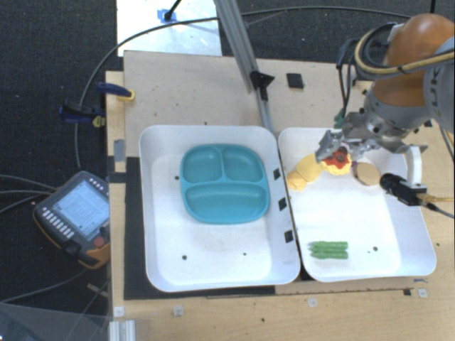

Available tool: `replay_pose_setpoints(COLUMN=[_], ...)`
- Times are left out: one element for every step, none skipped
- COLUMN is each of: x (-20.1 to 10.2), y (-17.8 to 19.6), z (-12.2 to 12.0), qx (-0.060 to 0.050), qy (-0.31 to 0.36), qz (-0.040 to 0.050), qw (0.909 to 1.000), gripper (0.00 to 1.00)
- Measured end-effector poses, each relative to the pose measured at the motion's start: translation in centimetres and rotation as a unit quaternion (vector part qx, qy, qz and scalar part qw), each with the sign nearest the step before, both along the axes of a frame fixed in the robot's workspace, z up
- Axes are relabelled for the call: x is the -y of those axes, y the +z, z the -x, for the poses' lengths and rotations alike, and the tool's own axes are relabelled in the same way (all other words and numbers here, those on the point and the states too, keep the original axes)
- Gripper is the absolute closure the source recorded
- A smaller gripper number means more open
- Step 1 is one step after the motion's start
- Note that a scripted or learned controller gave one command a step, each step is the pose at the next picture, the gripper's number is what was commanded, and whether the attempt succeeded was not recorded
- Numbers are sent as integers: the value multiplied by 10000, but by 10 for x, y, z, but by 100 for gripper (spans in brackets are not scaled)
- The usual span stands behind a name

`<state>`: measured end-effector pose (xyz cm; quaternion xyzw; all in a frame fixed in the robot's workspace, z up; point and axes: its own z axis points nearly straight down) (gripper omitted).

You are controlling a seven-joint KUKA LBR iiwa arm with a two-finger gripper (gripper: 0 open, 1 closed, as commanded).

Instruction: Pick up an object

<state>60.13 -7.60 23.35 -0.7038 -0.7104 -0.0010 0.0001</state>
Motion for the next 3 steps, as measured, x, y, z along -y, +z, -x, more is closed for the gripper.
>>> replay_pose_setpoints(x=[-51,-95,-146], y=[9,-2,-14], z=[15,35,46], qx=[-5,-12,-9], qy=[-4,-14,-8], qz=[0,6,4], qw=[10000,10000,10000], gripper=[100,100,100])
